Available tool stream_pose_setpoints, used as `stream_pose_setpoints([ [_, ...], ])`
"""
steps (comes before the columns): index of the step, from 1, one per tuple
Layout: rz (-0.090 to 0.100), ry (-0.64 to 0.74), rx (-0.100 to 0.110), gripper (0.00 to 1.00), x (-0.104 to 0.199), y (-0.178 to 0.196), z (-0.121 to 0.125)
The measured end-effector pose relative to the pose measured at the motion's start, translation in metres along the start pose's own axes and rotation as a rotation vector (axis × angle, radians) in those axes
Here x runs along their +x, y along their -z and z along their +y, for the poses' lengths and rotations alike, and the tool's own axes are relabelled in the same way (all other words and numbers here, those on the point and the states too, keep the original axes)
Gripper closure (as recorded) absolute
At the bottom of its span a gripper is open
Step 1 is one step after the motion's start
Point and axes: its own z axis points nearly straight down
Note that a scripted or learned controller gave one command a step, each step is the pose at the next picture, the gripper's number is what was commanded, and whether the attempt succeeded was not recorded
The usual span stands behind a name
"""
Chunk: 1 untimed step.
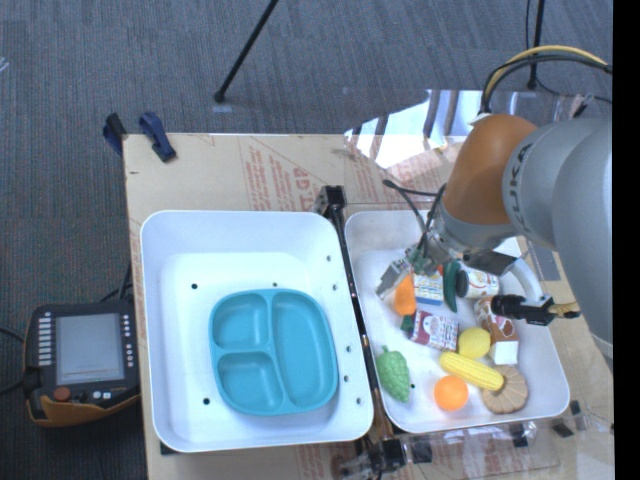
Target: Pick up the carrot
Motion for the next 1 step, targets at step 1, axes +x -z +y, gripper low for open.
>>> stream_pose_setpoints([
  [1, -0.003, 0.006, 0.000, 1.00, 0.0005, 0.0078, 0.0020],
])
